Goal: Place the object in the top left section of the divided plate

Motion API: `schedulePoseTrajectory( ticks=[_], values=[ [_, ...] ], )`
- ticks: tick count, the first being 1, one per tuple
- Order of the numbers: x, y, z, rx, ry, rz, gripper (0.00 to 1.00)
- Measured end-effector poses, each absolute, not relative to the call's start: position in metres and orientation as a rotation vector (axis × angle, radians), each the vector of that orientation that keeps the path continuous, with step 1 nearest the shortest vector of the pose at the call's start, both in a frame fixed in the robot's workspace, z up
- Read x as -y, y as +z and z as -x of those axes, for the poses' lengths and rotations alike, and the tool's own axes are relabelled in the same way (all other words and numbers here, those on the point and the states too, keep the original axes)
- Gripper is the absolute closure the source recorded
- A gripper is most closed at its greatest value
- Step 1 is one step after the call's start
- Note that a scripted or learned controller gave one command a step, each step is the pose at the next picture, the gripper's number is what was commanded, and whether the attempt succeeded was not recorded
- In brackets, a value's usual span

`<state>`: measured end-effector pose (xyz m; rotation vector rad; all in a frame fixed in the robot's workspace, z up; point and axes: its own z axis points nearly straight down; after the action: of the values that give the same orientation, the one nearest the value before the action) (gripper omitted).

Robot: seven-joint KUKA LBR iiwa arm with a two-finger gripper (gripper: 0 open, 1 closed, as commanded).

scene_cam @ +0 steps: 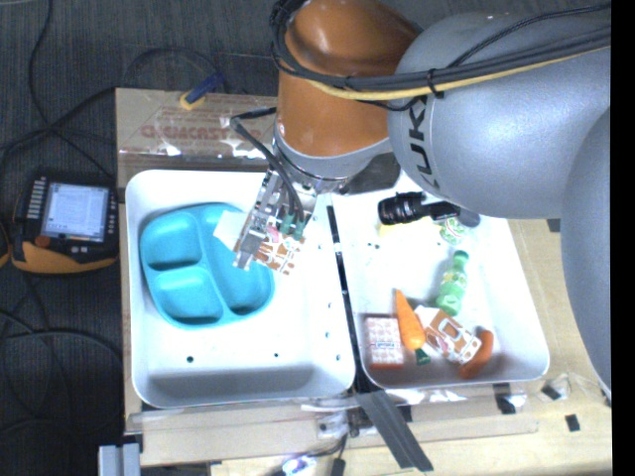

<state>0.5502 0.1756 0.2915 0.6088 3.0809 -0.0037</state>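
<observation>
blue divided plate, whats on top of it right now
The pincer hangs over the blue divided plate at its right side. The two left sections look bare; the part under the pincer is covered.

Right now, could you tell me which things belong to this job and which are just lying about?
Job:
blue divided plate
hand over the plate's right side

Lying about, right bin:
green bottle
carrot
brown packet
</observation>
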Motion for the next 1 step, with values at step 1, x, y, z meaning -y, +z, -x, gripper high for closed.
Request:
schedulePoseTrajectory(
  ticks=[1],
  values=[
    [-0.1461,0.1514,-0.5631,-3.123,-0.004,-0.354,1.0]
  ],
)
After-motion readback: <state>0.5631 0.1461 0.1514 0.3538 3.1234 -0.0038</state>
